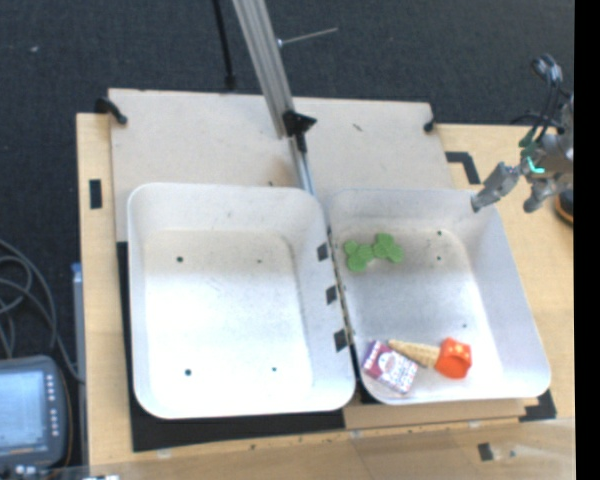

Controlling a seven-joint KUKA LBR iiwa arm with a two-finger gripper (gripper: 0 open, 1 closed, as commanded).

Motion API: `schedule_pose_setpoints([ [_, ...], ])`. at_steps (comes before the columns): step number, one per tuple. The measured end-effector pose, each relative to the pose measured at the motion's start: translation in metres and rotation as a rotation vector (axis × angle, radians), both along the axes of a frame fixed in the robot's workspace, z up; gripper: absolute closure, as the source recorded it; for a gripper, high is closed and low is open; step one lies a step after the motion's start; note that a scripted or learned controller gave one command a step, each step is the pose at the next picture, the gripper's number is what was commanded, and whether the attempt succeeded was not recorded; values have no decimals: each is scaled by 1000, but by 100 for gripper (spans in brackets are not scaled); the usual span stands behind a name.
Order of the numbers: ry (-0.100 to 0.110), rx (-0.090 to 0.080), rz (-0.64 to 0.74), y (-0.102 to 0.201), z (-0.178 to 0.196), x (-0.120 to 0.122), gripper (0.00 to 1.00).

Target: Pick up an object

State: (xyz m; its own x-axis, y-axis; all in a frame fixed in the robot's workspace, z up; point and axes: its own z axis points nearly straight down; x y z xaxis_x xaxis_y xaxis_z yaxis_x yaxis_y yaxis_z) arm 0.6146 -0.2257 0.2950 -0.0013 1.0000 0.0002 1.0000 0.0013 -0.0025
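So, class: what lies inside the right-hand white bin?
The right bin holds a green toy, a purple packet, a tan cone and an orange block. Whatever lies under the packet is hidden.

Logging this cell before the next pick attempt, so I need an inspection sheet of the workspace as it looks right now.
Surface: wooden bench bearing a left bin and a right bin, side by side, both speckled with dark marks.
Job's things: in the right bin, a green toy near the divider; a purple packet, a tan cone and an orange-red piece clustered at the near edge.
Clutter: nothing seen.
Grippers: hand hovers at the right bin's far right corner, holding nothing.
Cables: grey loops on the floor, left.
Surroundings: dark carpet; slanted metal pole; a screen device.
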Motion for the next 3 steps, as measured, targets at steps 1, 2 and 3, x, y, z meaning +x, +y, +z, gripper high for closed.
schedule_pose_setpoints([
  [1,-4,-4,2,-1,3,0,0],
  [2,2,-1,-1,1,-60,-1,0],
  [3,2,-2,1,1,-118,6,0],
])
